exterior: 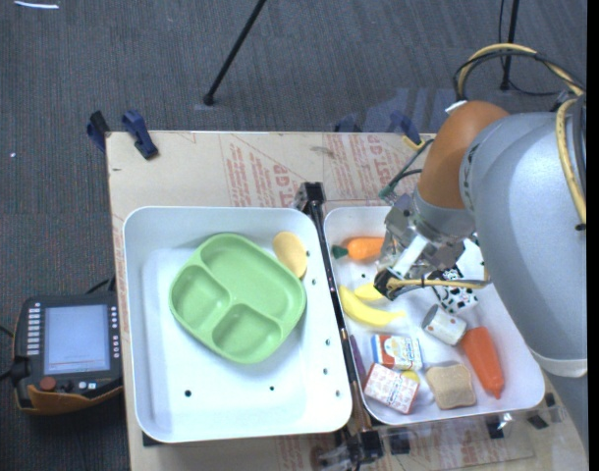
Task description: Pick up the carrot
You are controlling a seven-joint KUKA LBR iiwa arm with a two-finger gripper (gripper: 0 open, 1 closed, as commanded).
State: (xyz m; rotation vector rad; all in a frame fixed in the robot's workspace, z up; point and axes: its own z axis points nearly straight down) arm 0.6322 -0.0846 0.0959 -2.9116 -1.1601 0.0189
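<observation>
From my remote station, the grey arm with its orange band (520,224) reaches in from the right over a cardboard-topped bench (231,165) that carries two shallow white bins.

The left bin (142,361) holds a pale green plastic plate with three compartments (239,297). A small yellowish oval piece (291,253) sits against the plate's far right edge. On the floor to the left of the bench lies a black handheld pendant with a grey screen (74,346).

The gripper (406,255) hangs low over the far half of the right bin (358,222). I cannot make out how its grip is set, and I see nothing held in it.

Just in front of the gripper lies a curved yellow banana (368,307). A long orange-red tapered piece (484,361) rests near the bin's right wall.

The short orange carrot with a green stub (363,248) lies in the bin's far left part, close to the wall between the bins. It is just left of the gripper, with its stub pointing toward the left bin. I cannot tell whether the gripper touches it.

At the near end sit a tan slice of bread (450,386), a red-and-white chequered box (391,388) and a small white carton with red print (396,349). A white cylinder (445,324) lies between the banana and the tapered piece.
</observation>
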